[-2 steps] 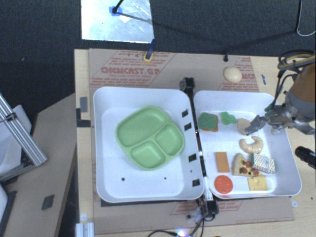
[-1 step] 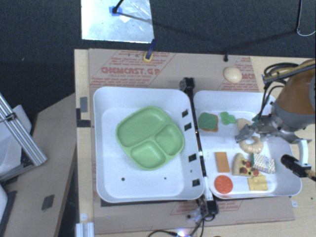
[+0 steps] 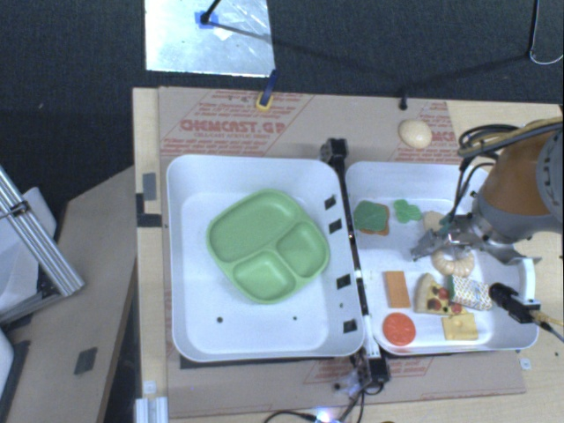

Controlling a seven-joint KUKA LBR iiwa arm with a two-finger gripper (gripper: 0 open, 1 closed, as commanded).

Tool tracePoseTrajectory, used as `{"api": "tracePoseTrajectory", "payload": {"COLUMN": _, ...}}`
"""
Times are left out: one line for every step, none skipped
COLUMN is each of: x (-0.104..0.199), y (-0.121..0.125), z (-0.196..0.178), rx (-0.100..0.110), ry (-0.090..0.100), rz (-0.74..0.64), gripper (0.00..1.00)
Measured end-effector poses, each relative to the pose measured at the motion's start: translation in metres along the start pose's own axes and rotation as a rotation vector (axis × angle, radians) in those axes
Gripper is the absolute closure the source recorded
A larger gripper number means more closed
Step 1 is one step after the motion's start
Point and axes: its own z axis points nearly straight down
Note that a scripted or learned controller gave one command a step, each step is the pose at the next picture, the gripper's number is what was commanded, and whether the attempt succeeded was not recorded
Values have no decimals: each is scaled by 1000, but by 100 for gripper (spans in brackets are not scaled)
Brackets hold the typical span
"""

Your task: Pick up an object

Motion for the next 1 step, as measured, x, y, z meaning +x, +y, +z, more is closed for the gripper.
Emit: {"api": "tracePoseTrajectory", "payload": {"x": -1, "y": 0, "z": -11, "rx": 1, "ry": 0, "rz": 1, "gripper": 100}}
